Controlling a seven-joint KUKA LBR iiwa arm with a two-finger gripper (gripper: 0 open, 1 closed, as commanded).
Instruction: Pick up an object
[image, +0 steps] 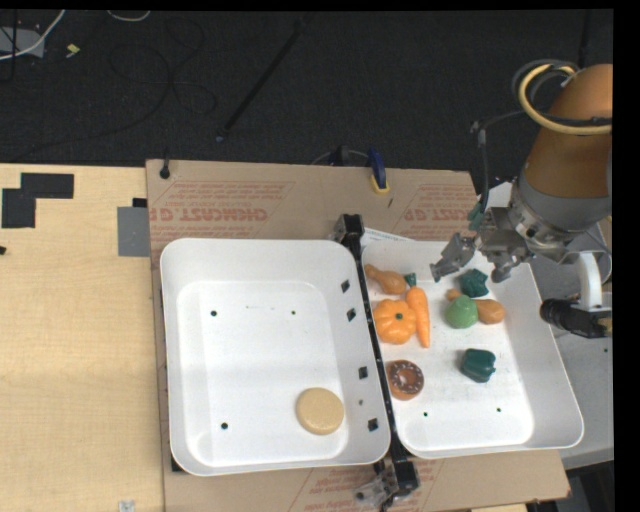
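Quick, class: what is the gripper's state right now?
Gripper: open, holding nothing, hovering over the right bin near the dark green toy.

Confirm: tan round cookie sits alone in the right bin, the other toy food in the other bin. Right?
Wrong bin. The camera view shows the tan round cookie alone in the left bin; the other toy food, such as the donut and carrot, lies in the right bin.

Right bin's (545, 420) near half lies open; toys (461, 313) crowd its far half, apparently touching.
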